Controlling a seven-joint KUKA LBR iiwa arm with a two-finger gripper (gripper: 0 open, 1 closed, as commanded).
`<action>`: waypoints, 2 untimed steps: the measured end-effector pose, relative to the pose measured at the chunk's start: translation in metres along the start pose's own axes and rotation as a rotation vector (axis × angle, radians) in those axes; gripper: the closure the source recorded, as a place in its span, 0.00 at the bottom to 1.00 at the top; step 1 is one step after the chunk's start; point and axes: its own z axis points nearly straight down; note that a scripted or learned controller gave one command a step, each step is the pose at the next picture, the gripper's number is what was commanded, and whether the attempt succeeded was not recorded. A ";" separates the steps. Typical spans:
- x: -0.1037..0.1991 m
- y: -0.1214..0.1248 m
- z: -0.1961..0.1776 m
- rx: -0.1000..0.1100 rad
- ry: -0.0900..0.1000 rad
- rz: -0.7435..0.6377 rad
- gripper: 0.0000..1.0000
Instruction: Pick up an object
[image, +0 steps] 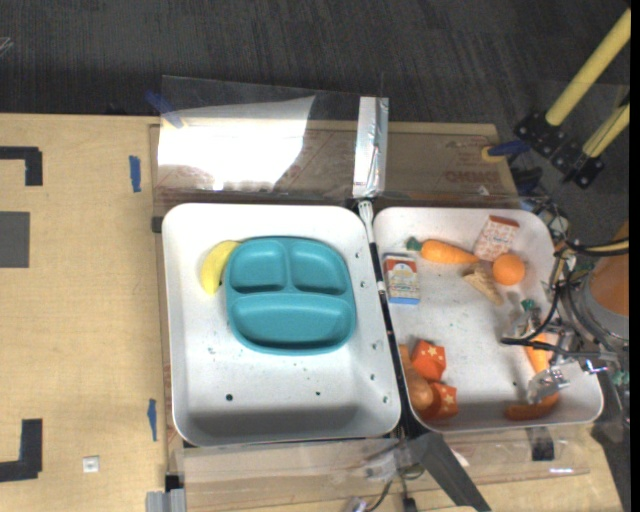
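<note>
Gripper (548, 372) low over right white bin's (470, 345) right edge, finger spread impossible to tell amid cables, long orange carrot (447, 252) lying near bin's far wall, round orange fruit (509, 270) beside it, teal divided plastic plate (291, 293) in left white bin (270, 400)

Dark grey carpet (300, 50) across the top. Pale wooden bench (75, 300) at left, marked with black corner tape (28, 165) and short blue tape strips (134, 172). Clear plastic sheet (235, 140) behind the left bin, glaring white under overhead light. Silver tape strip (371, 145) upright between the bins. Brown cardboard (440, 165) behind the right bin. Yellow poles (597, 65) with black clamps at top right.
</note>
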 end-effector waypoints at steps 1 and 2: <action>0.001 0.002 -0.001 0.000 -0.003 -0.046 0.00; -0.002 0.002 -0.013 0.004 -0.012 -0.048 1.00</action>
